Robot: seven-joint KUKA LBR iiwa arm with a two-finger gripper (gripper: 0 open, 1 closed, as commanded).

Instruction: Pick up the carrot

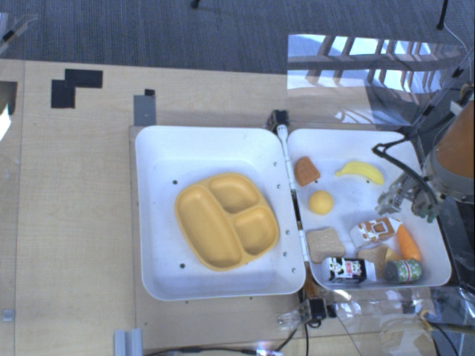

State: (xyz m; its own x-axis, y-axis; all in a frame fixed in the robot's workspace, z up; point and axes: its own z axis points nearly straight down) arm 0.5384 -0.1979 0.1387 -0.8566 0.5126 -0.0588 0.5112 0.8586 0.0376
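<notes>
I see the carrot (407, 242) lying at the near right of the right bin (349, 141), touching a green can (403, 271) on its near side, with a small carton (374, 231) just to its left. My gripper (401, 197) hangs just beyond the carrot, fingers spread, nothing between them. A yellow divided tray (225, 219) sits in the left bin (159, 199).

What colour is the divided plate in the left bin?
Yellow. The divided plate shows clearly in the camera view, lying in the left bin.
</notes>
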